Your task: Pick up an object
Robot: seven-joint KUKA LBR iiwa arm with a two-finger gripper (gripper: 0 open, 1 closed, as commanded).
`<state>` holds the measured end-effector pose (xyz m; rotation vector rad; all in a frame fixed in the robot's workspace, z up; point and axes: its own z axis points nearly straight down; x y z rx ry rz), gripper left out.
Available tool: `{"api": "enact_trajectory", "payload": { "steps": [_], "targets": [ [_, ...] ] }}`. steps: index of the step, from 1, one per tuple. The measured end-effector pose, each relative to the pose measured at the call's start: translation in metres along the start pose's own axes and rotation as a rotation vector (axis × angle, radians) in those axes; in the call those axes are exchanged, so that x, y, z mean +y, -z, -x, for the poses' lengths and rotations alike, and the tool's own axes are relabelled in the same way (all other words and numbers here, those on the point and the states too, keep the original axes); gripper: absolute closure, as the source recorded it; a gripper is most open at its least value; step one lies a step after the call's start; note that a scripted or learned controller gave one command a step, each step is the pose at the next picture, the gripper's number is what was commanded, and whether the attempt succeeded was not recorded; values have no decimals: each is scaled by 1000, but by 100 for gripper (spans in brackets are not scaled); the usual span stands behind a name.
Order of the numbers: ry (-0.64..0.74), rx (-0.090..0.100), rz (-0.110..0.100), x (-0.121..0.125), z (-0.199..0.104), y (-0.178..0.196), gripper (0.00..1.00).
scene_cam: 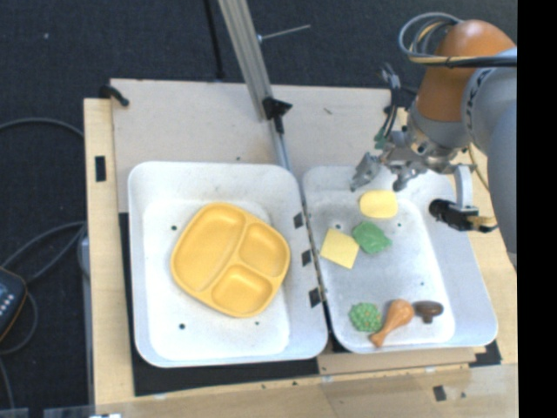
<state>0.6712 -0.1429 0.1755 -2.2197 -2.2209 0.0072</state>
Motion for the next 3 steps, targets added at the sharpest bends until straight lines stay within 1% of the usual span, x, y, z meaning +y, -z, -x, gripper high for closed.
{"api": "enact_trajectory", "payload": {
  "steps": [1, 2, 3],
  "targets": [
    [-1, 0, 0, 1, 7, -44, 0],
    [-2, -2, 3, 2, 10, -73, 0],
    [-1, -3, 8, 3, 11, -58, 100]
  ]
}}
